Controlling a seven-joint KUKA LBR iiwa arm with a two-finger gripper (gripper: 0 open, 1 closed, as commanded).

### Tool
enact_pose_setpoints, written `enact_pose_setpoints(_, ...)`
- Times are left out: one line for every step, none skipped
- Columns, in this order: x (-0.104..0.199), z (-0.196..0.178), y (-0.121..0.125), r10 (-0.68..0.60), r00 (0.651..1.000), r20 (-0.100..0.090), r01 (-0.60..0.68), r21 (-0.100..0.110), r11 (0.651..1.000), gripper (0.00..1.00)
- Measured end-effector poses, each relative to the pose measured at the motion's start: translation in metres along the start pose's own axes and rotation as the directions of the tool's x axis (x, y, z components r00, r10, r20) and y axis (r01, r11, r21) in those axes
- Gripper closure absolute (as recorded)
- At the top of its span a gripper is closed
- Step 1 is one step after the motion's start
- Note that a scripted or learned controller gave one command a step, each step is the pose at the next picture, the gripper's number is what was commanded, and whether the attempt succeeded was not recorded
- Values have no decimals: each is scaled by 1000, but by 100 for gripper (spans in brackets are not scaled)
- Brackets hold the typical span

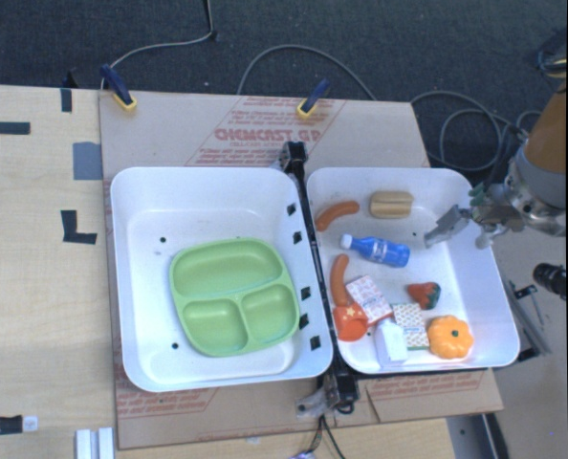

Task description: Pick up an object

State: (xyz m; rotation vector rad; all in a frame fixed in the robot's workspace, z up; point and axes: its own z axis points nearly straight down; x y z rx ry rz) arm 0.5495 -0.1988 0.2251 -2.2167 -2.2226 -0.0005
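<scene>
Toys, among them a blue bottle (380, 251) near the right bin's (483, 285) middle, lie unpicked while the gripper (466, 226) hangs wide and empty at its right edge.

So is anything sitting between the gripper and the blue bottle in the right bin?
Nothing visible. The gripper hangs over the right bin's right side, and bare white floor lies between it and the blue bottle. The bread roll sits off that line.
</scene>
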Motion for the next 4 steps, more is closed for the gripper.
enact_pose_setpoints(-16, 139, -31, 1, 1000, -1, -1, -2, 1000, 0)
enact_pose_setpoints(-16, 130, -30, 0, 1000, 1, 0, -6, 1000, 100)
enact_pose_setpoints(38, 139, -25, 0, 1000, 1, 0, -7, 1000, 100)
enact_pose_setpoints(115, 42, 10, -1, 1000, -1, 1, -1, 1000, 100)
